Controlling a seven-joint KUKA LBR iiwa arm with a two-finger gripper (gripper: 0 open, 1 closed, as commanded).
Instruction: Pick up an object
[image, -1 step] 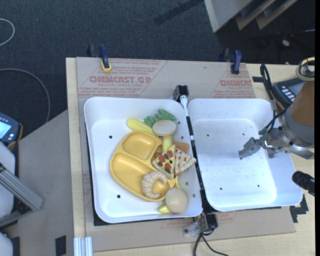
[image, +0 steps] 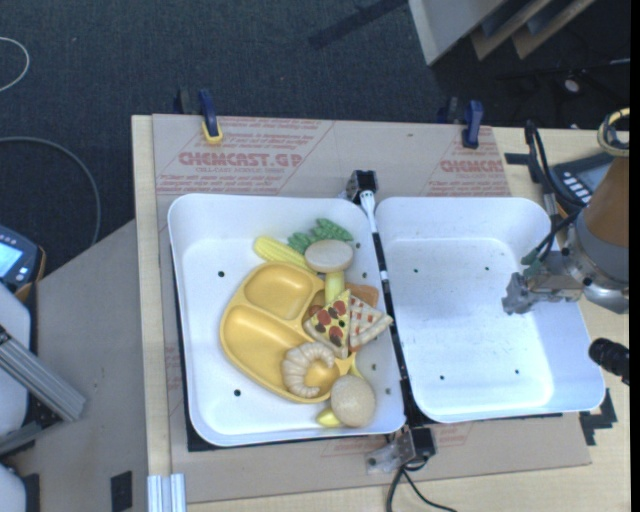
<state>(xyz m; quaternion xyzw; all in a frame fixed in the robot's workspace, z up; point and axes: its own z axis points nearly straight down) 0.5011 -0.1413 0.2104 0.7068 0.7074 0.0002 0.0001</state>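
Corn cob (image: 279, 251) lies diagonally, upper-left to lower-right.

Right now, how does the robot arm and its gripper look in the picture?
The arm enters from the right edge, showing a broad orange-brown band with a grey metal section below it. Dark cables run along its upper side. The gripper is a small grey metal piece over the right bin.

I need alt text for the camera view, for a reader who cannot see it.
The grey end effector hangs over the right shallow white bin. The left shallow white bin holds a yellow plastic divided tray surrounded by toy food, including a pizza slice and a shrimp.
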